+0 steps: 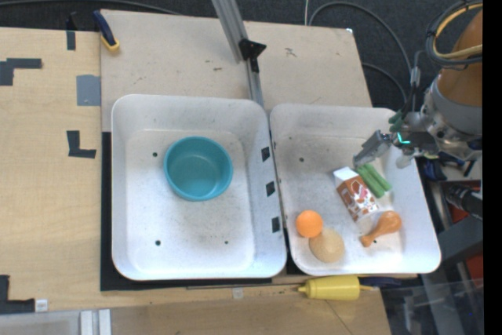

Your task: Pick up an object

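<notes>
The right bin holds a green stick-shaped piece, a red and white packet, an orange ball, a beige potato-like lump and an orange drumstick. A teal bowl sits in the left bin. My gripper hovers over the right bin's upper right part, just above the green piece. It is open, with nothing between its fingers.
A yellow bottle lies outside the right bin at the bench's front edge. A slanted metal pole comes down to the gap between the bins. A blue and yellow clamp sits at the back left.
</notes>
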Motion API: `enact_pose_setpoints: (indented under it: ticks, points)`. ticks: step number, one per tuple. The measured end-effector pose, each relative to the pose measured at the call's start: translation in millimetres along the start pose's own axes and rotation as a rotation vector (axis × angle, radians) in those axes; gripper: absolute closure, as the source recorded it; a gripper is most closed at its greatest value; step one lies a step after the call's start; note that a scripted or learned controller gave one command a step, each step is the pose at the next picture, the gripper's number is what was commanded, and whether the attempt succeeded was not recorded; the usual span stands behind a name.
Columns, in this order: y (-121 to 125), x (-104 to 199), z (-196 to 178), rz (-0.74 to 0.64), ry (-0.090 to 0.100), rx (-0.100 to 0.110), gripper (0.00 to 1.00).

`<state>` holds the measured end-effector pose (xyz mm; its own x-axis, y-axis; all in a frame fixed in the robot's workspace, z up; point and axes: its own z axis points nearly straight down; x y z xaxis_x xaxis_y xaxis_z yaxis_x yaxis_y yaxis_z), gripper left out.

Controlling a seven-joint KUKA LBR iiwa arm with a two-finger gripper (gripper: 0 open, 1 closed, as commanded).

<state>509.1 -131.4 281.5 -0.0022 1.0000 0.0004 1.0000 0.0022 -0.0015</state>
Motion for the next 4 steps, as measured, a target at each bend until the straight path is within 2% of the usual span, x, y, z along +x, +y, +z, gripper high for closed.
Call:
enact_pose_setpoints:
  ticks: [1,2,3,4]
  points:
    - [-1,8,47,0.001,0.0,0.005,0.0]
    - [-3,9,111,0.002,0.001,0.008,0.0]
    - [-2,7,151,0.002,-0.002,-0.003,0.0]
    - [-2,8,140,0.001,-0.001,-0.002,1.0]
